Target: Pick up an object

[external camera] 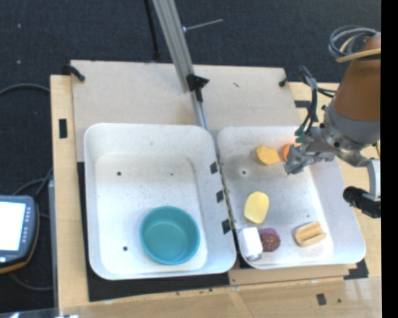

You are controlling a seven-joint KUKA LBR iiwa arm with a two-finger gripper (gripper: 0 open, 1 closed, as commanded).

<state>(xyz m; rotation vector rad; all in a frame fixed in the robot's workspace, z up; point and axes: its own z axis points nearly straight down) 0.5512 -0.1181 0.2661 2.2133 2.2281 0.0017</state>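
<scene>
The arm (358, 91) comes in from the right side of the bench, its orange band uppermost at the edge of the view and the grey wrist section just below it. From there it angles down and to the left, ending in the gripper (296, 164), which points downward. A loop of cable (grey, bunched above the orange band) rides along the arm's top. The gripper's dark metal body is tilted slightly, its tip low and leaning leftward.

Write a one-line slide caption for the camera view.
KUKA arm's gripper hovers in the right bin beside an orange piece; the left bin holds a teal bowl.
</scene>
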